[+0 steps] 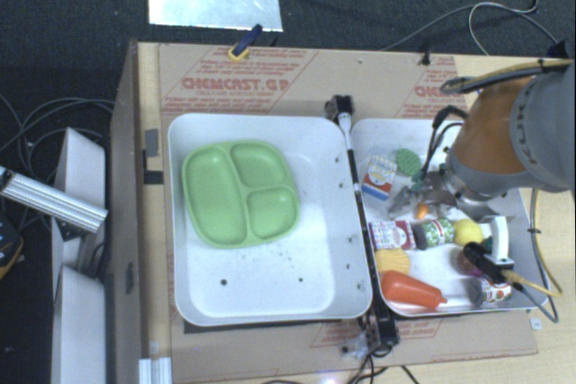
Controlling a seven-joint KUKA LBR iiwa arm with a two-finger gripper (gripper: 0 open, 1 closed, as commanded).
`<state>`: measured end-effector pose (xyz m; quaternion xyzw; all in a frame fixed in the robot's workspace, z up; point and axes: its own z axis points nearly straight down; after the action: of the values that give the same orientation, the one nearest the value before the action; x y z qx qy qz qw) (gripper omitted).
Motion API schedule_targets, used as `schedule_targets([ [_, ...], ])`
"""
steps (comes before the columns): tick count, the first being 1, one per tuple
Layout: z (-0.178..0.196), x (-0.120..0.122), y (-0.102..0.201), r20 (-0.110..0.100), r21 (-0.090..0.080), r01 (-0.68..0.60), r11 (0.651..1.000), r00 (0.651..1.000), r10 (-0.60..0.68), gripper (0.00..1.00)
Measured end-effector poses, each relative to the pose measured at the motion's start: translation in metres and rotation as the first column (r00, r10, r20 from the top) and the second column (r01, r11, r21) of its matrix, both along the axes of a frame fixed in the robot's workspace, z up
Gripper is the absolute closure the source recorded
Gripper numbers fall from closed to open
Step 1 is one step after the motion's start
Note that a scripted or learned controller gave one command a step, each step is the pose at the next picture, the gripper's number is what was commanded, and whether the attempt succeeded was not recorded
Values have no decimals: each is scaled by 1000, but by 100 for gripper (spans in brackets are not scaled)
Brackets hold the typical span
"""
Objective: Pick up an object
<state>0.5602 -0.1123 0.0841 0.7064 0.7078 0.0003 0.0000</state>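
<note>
Since the task names no one thing, any of the toys in the right bin [531, 220] would do, and they lie crowded there in the camera view. The arm [513, 135] reaches in from the right, its orange band above the wrist, and the claw [423, 191] hangs low over the bin's middle, just above a small bottle [434, 233] with a green label. Whether the claw is apart or together I cannot tell; it is dark and small against the clutter, and nothing can be seen held in it.

Near the bin's left wall sits a small carton [378, 177], with a green ridged piece [409, 161] beside it. A red-and-white packet [389, 236] lies touching the bottle's left end, and a lemon [468, 233] lies at its right. Toward the front are a yellow piece [391, 261] and an orange carrot [412, 289].

All of these look like light, stiff plastic play food, likely smooth and a little slippery. The bottle, closest under the claw, would probably roll if nudged; a hold across its narrow body, mid-length, seems best. The carrot, lying more apart, would suit a hold across its thick middle. The carton offers flat sides.

The left bin [270, 283] holds a green divided plate [241, 193], wide and shallow, a poor fit for two fingers. Both bins rest on the counter [270, 76].
</note>
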Motion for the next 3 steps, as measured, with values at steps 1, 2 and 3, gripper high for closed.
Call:
schedule_targets([
  [1,10,0,0,-1,0,0,1000,1000,0,100],
  [2,11,1,-1,2,-2,0,1000,1000,0,0],
  [3,0,76,-8,2,-1,-2,1000,1000,2,0],
])
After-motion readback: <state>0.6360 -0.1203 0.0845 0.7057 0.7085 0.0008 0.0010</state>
